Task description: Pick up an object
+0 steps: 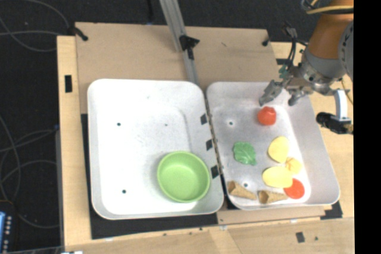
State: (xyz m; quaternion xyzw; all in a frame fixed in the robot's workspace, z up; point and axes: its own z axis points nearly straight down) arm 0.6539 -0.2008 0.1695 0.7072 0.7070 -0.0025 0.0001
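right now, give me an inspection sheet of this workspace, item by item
surface: tan bench bearing two white bins side by side, left bin and right bin
job's things: in the right bin, red ball, green leafy piece, two yellow pieces, a second red piece, two tan wedges at the near edge
clutter: green bowl in the left bin
grippers: pincer open, above the right bin's far edge, just beyond the red ball, holding nothing
cables: thin wires on the dark floor at left
surroundings: slanted metal pole rising from behind the bins
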